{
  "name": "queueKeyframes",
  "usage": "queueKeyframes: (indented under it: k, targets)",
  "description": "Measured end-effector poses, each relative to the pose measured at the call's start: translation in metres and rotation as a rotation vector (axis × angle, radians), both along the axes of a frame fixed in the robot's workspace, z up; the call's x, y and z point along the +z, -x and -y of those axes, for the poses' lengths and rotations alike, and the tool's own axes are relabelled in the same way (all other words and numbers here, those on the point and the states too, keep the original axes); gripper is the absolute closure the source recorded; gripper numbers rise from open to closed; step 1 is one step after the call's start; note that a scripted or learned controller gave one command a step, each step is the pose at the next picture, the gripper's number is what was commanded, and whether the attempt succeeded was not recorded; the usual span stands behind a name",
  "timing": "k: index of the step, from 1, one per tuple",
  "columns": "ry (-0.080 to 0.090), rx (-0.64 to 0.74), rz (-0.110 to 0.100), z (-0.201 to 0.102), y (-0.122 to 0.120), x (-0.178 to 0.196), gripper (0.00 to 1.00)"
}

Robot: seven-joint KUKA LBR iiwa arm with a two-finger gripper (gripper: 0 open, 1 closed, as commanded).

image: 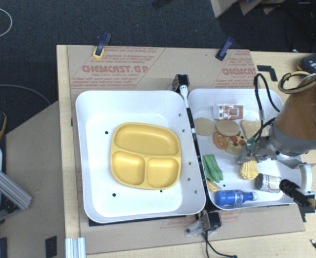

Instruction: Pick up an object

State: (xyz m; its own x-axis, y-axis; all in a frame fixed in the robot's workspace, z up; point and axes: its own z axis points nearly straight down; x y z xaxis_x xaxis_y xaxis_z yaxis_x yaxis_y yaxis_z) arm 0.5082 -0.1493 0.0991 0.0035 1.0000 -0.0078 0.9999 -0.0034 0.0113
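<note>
My gripper (248,155) is low in the right bin (201,98), reaching in from the right beneath the grey wrist and orange band. It sits just above a pale yellow ridged item (249,170) and beside a round pizza-like piece (226,140). Nearby lie a tan disc (204,126), a brown bun (228,127), a small white and orange box (228,112), a green vegetable (213,167), a blue bottle (232,198) and a small dark-capped jar (268,183). The arm hides whatever lies directly under the gripper.
The left bin (93,144) holds a yellow divided plate (145,155). A black clip (180,83) sits where the bins meet at the back. Cables loop near the right bin's far right edge (265,85).
</note>
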Motion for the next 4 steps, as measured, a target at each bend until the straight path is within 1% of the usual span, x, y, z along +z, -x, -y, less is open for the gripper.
queueKeyframes:
  k: [1, 2, 3, 4]
  targets:
    - [-0.005, 0.002, -0.005, 0.007, 0.004, 0.060, 1.00]
    - [-0.004, 0.005, -0.002, 0.007, 0.001, 0.124, 1.00]
    - [-0.006, 0.004, -0.007, 0.007, 0.000, 0.126, 1.00]
    - [-0.009, 0.009, -0.010, -0.043, -0.020, 0.115, 1.00]
